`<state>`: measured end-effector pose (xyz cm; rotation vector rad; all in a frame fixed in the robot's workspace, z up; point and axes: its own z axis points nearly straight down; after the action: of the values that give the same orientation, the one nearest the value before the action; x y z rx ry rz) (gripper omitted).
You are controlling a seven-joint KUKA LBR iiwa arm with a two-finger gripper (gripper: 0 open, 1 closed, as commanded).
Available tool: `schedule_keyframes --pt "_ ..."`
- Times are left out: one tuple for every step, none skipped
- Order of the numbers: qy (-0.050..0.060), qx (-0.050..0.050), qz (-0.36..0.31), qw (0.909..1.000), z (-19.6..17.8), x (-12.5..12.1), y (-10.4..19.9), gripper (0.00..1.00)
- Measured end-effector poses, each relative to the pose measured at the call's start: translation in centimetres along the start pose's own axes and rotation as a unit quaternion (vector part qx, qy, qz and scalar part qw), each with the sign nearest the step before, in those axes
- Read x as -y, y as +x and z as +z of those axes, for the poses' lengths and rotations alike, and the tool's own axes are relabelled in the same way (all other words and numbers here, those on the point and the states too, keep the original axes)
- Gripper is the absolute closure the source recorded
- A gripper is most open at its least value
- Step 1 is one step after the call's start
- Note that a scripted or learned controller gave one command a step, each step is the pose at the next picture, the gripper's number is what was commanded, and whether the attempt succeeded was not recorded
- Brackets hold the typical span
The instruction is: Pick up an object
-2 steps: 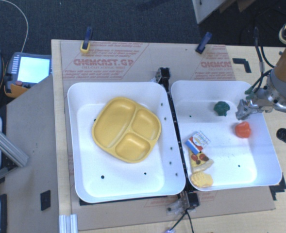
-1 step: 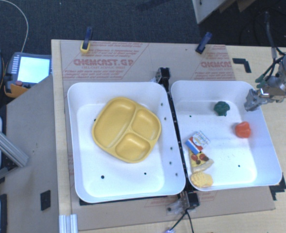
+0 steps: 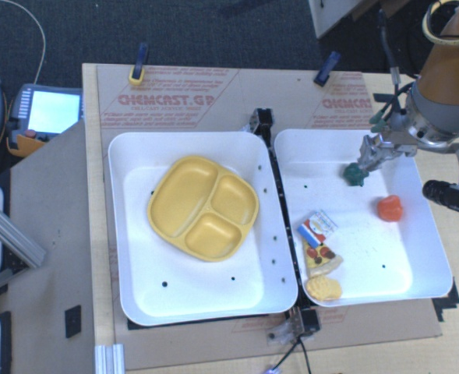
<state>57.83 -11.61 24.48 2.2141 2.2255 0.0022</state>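
At about two o'clock in the camera view, the grey arm (image 3: 447, 92) with its orange band reaches in over the right bin (image 3: 416, 283), and its jaws (image 3: 372, 156) hang low near that bin's upper middle. Whether the jaws are released or clenched cannot be told from this slant. Just beside their tips, toward seven o'clock, a small dark green object (image 3: 355, 175) lies on the bin floor; it looks close enough to touch the tips, but nothing sits visibly between them. Toward four o'clock from the jaws, well apart from the green piece, rests a small red-orange object (image 3: 390, 208). Near the bin's six o'clock corner, against the divider, lie a small white packet with red and blue print (image 3: 317, 228), a pizza-slice toy (image 3: 323, 259) just below it, and a pale yellow rounded piece (image 3: 324, 288) below that, the three nearly in a line. The left bin (image 3: 135, 287) holds a yellow divided plate (image 3: 203, 207), lying flat at its centre. Both bins sit on the bench (image 3: 213, 92).
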Motion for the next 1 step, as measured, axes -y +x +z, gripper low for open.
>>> schedule_keyframes --pt "0.003 -0.001 0.0 1.0 1.38 -1.19 5.13 1.0"
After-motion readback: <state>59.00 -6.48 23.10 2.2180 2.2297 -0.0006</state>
